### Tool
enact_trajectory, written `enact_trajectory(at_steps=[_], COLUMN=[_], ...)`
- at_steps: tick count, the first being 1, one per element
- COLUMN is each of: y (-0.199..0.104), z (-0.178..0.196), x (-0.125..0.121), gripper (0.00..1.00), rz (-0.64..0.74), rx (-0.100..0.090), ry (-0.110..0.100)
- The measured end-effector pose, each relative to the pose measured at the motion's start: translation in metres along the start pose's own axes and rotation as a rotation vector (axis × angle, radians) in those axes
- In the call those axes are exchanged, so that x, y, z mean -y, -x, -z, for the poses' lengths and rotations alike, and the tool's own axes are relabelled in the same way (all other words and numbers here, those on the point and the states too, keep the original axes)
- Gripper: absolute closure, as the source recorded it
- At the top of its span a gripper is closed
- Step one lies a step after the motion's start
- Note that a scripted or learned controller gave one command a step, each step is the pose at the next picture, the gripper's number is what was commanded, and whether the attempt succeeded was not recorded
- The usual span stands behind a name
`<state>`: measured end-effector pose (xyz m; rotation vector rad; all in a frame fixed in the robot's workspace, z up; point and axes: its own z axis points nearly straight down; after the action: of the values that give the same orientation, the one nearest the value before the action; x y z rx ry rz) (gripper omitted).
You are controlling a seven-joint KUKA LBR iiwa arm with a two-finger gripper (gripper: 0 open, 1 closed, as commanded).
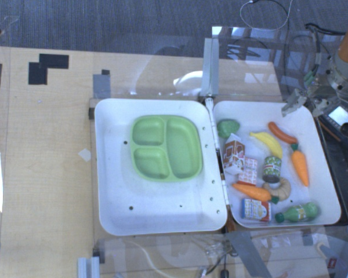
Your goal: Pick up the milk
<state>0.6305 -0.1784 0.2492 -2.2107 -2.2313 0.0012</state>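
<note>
Well apart, milk [234, 153] at right bin's [330, 181] left edge, end effector [308, 97] over far-right corner, grip state unclear

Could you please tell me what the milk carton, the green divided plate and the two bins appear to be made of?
The milk carton looks like printed card or moulded plastic; its flat faces and gabled top suit either. The green divided plate seems matte plastic, one even colour with soft moulded ridges. The left bin and right bin look like smooth white plastic, with rounded corners and a faint sheen.
</note>
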Motion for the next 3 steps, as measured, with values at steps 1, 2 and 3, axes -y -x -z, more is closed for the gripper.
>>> enact_trajectory(at_steps=[1,2,3], y=[-0.041,-0.086,-0.092], z=[-0.080,-0.142,-0.161], x=[0.009,-0.015,0.015], gripper=[0.00,0.00,0.00], rz=[-0.065,-0.295,-0.366], rx=[-0.001,0.002,0.000], ry=[-0.002,0.013,0.013])
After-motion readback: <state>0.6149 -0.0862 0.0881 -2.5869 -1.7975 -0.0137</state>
